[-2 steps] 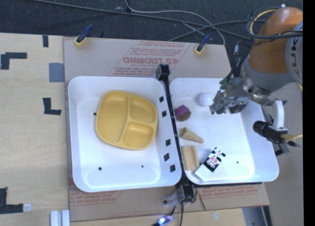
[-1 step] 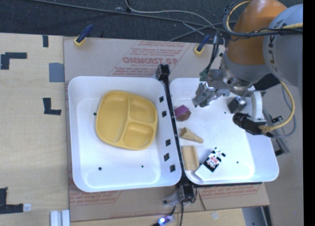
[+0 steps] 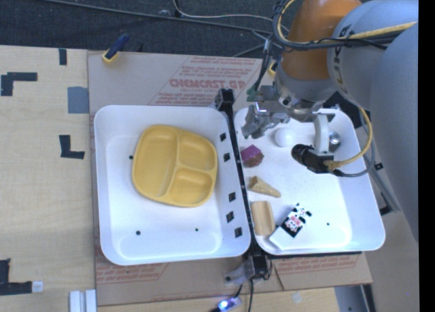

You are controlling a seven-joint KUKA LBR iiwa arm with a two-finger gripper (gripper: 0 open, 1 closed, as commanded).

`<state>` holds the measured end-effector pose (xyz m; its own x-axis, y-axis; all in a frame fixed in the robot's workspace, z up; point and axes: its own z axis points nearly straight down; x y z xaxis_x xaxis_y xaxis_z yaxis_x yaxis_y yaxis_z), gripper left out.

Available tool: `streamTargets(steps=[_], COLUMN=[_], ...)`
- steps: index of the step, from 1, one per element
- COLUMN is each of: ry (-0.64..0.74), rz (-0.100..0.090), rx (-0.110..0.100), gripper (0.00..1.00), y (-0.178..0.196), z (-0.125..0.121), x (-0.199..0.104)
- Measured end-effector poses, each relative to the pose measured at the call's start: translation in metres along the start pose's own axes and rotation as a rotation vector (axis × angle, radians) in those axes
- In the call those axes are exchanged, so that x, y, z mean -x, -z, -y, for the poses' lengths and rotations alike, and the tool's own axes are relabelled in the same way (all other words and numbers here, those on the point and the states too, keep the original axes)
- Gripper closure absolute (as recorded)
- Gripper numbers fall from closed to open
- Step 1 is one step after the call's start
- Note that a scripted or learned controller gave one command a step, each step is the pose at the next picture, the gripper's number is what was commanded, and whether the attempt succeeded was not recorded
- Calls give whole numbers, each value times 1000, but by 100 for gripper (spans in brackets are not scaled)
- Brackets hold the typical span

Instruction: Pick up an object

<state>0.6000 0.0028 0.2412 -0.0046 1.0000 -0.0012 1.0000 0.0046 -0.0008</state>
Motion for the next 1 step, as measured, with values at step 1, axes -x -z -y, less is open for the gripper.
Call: streamTargets(steps=[1], ry=[2], rz=[-1], rx=[-1], gripper=[100], y=[-14], z=[-16], x=[-57])
